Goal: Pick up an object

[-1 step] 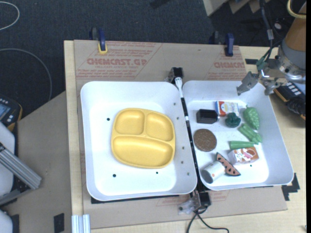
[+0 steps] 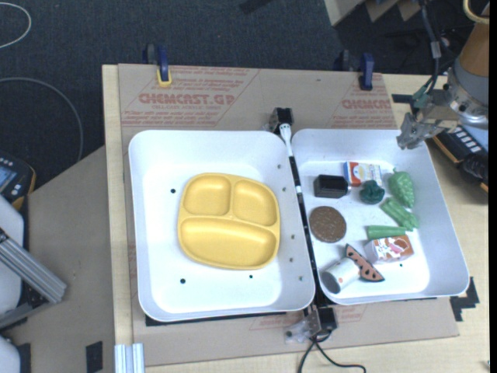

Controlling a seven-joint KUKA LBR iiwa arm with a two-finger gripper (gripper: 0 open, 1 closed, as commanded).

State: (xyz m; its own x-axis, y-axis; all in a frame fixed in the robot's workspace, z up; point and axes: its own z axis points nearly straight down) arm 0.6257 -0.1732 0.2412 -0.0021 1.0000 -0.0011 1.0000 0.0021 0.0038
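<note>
Nearest my camera, a black cable (image 2: 330,356) leaves the desk (image 2: 233,92) edge, a cardboard-covered surface over dark carpet (image 2: 116,14). I see the left bin (image 2: 147,208) carrying a yellow divided plate (image 2: 229,221). The right bin (image 2: 443,231) holds the task objects: a brown disc (image 2: 328,224), black block (image 2: 330,185) and green pieces (image 2: 401,196). The claw (image 2: 409,137) hovers at that bin's far right corner; I cannot tell its state.

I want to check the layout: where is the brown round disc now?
The brown round disc lies in the right bin, near its left wall, below the black block.
</note>
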